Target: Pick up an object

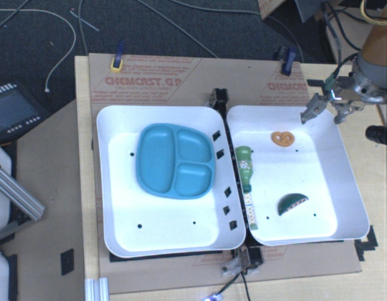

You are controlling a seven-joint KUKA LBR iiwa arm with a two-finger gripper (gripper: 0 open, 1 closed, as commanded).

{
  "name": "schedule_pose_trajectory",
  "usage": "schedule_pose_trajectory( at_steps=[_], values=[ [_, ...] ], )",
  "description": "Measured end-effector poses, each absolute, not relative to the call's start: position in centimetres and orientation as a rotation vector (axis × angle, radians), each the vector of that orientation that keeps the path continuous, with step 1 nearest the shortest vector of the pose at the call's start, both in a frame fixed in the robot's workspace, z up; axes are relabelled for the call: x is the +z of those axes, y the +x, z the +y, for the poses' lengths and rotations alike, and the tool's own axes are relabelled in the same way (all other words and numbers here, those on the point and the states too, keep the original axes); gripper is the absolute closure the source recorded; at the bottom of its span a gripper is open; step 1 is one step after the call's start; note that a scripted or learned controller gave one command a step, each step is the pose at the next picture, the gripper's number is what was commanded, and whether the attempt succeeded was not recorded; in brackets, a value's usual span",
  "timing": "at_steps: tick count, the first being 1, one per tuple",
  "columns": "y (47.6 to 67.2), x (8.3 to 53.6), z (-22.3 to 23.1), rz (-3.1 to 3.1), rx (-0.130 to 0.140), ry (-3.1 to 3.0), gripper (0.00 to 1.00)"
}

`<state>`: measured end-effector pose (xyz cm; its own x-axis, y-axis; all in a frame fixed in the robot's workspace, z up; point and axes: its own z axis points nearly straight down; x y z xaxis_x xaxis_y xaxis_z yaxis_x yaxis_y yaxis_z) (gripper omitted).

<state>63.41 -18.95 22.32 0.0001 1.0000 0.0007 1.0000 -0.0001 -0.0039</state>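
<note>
Honestly, the gripper (325,110) hangs spread open and empty over the right bin's (344,168) far rim (well off-centre), so it may clip that wall before reaching the pretzel (282,139).

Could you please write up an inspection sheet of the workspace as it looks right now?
Surface: bench with printed cardboard, bearing two shallow white bins, left bin and right bin.
Job's things: pretzel, green bottle along the inner wall, and dark green wedge, all in the right bin.
Clutter: blue divided plate in the left bin.
Grippers: gripper open, above the right bin's far right corner, holding nothing.
Cables: white cables on the dark floor behind.
Surroundings: blue clamps at the bench's far edge.
</note>
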Motion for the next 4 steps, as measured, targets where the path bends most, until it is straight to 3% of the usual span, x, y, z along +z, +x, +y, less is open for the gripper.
schedule_pose_trajectory(
  at_steps=[2, 3, 4],
  values=[
    [63.9, 13.0, -19.4, -2.218, 0.004, -2.218, 0.00],
    [64.1, 14.6, -19.4, -2.224, -0.002, -2.221, 1.00],
    [63.8, 21.0, -19.1, -2.227, -0.006, -2.225, 1.00]
  ],
)
